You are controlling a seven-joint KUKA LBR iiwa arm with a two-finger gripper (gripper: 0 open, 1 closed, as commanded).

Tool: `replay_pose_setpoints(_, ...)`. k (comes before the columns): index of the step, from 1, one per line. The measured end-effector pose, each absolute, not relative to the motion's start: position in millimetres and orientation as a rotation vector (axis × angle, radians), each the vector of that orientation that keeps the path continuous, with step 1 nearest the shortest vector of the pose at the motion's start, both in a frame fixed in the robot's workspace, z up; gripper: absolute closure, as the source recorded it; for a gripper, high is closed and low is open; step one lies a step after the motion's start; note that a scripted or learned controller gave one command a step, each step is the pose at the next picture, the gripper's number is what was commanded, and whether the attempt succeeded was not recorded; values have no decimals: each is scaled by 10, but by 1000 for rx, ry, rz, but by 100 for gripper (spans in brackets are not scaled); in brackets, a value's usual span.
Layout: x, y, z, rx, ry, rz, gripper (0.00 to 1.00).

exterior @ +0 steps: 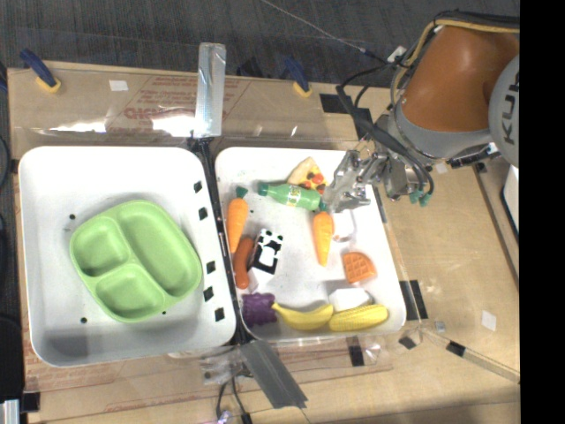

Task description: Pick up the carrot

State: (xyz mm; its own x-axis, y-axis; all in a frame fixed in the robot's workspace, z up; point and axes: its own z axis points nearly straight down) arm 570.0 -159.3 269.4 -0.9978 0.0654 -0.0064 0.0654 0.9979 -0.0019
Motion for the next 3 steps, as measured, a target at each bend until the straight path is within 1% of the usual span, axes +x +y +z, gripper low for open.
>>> replay_pose_setpoints(1,5629,-1435,3129,-361,3115,-4,100)
replay_pose_setpoints(2,5689,-2119,3375,-577,3084,-7,100)
replay_pose_setpoints(3,4988,-2104,3383,-1039,2964,-2,100)
